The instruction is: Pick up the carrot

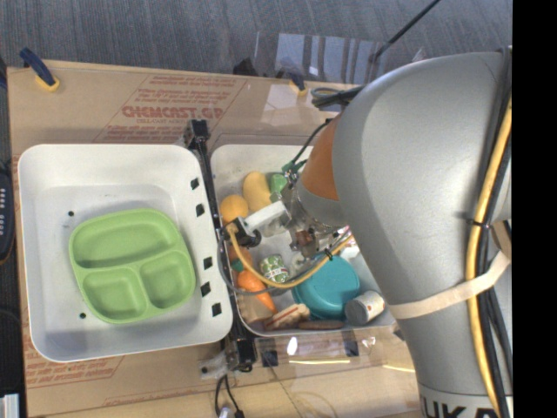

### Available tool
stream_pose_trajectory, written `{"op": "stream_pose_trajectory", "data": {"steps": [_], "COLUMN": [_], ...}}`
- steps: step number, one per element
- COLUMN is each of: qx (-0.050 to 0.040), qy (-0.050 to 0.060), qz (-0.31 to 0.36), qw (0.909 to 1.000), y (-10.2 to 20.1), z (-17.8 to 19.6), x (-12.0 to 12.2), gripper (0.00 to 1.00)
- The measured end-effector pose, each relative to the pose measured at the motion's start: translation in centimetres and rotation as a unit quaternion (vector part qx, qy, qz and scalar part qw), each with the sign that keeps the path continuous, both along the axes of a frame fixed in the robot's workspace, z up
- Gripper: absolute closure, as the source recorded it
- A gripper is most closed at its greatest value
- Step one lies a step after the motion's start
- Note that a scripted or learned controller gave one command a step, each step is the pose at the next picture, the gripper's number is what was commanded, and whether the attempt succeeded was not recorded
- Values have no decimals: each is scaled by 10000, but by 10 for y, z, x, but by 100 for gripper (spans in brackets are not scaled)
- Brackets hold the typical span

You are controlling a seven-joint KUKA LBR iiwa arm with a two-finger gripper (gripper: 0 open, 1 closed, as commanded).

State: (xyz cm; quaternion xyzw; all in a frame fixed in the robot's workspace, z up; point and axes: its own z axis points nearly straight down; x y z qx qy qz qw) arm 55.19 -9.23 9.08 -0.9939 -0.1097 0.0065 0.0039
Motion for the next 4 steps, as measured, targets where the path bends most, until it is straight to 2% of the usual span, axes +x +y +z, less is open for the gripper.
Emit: {"op": "stream_pose_trajectory", "data": {"steps": [1,2,3,4], "qx": [6,7,-16,-16], "qy": [1,-62,-16,-16], "qz": [27,171,138,138], "qw": [10000,9998,9999,9999], "y": [1,91,87,87], "z": [0,104,101,100], "x": [-31,46,43,43], "gripper": [0,0,0,0]}}
